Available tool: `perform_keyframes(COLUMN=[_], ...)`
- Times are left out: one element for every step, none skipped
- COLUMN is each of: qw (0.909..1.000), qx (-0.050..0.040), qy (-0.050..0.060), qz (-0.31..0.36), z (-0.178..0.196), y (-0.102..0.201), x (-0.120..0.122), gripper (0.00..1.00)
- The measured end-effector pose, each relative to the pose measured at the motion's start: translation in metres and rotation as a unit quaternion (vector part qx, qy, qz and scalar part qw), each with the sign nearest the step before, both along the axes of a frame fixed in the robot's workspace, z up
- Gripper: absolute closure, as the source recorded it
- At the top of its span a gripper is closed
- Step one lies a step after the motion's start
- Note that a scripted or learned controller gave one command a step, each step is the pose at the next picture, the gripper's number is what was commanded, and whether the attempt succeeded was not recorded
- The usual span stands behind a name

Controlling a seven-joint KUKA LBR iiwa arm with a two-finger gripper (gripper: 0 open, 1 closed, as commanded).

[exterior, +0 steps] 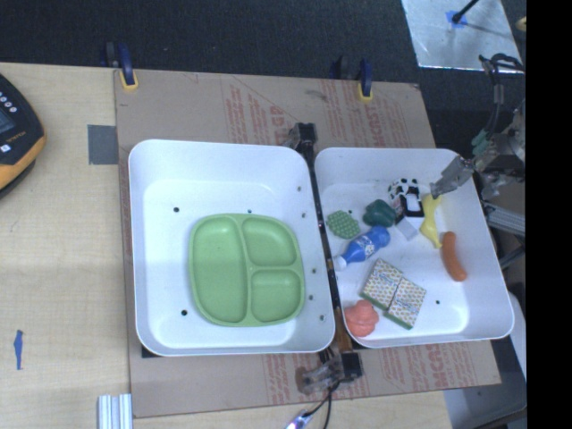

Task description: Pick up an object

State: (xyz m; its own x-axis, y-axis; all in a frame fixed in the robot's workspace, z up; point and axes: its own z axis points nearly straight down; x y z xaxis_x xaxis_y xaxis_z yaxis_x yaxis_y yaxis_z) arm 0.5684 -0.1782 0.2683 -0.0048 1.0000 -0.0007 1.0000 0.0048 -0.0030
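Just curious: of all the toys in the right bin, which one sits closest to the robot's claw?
The black-and-white toy, at the bin's far edge beside the gripper; the other toys lie nearer the camera.

Two shallow white plastic bins sit side by side on a sheet of brown cardboard (268, 105) over the wooden bench. The left bin (152, 181) holds a green three-compartment plate (246, 269) at its middle. The right bin (487, 307) holds the clutter: a black-and-white toy (407, 193) toward the back, a yellow banana-shaped toy (431, 223) just right of it, and an orange sausage-shaped toy (454, 256) in front of that. A blue-and-white bottle (365, 245) lies near the centre, a dark green lump (379, 213) behind it, a patterned folded box (394, 293) in front, and a pink round toy (361, 318) at the front left.
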Motion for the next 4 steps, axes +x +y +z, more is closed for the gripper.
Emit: perform_keyframes(qw=[1.0, 1.0, 1.0, 1.0], qx=[0.0005, -0.0013, 0.0, 0.0004], qy=[0.002, -0.001, -0.002, 0.001], qz=[0.001, -0.001, 0.0, 0.0], z=[-0.15, -0.176, -0.13, -0.177], y=[0.008, -0.035, -0.033, -0.034], x=[0.087, -0.021, 0.085, 0.0], gripper=[0.0, 0.0, 0.0, 0.0])
